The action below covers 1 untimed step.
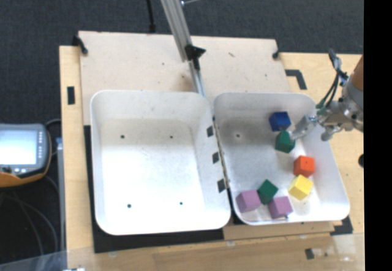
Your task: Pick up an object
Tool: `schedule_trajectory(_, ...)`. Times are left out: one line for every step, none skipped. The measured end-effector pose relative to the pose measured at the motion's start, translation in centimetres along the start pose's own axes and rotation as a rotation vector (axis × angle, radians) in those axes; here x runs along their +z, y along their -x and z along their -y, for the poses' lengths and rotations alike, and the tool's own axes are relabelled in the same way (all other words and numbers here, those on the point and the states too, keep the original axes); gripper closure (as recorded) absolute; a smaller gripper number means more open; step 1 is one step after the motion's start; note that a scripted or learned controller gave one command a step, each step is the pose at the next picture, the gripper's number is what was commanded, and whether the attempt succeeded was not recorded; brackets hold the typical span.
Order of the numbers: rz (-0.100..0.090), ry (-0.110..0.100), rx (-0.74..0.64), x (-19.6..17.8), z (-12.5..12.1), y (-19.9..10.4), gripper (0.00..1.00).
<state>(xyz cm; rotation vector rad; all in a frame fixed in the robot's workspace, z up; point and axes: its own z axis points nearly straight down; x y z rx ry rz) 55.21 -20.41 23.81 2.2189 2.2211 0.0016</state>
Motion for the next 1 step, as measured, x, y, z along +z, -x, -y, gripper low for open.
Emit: schedule_trajectory(0.01,0.023,-0.003,10.86,1.31,-0.03,0.0)
